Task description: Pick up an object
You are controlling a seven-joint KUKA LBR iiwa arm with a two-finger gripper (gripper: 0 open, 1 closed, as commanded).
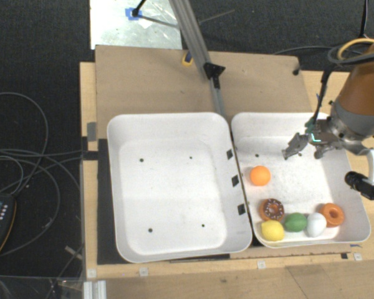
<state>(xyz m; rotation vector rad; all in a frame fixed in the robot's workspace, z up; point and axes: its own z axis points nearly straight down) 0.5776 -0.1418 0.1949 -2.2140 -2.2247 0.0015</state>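
Gripper (pixel 304 145) over right white bin (pixel 249 126), fingers spread, holding nothing. Small orange ball (pixel 260 175) lies mid-bin, apart from others. Risk: round ball rolls off if fingers close off-centre.

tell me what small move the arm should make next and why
Probably shift the tool down-left in the view and lower it over the orange ball. The tool hangs above bare floor at the far end of the right bin, holding nothing, and the ball lies apart from the cluster along the near wall, so it looks like the easiest target.
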